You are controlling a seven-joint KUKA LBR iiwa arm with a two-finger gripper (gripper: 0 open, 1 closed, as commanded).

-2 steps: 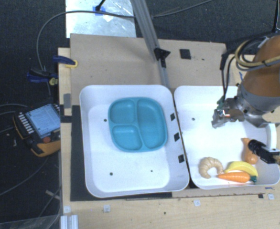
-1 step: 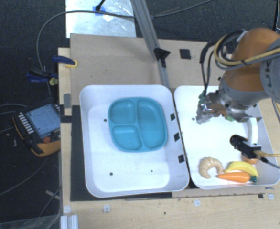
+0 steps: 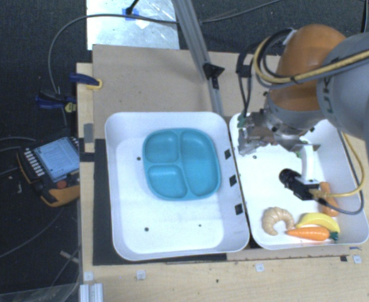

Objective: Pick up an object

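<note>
dark floor around a tan bench. in the right bin, gripper at 11 o'clock, jaw state unclear; croissant, banana, carrot at 5.

The left shallow white bin is largely taken up by a blue divided plastic plate; bare floor is left below it. In the right shallow white bin, the near corner is crowded by a tan croissant, orange carrot and yellow banana.
</note>
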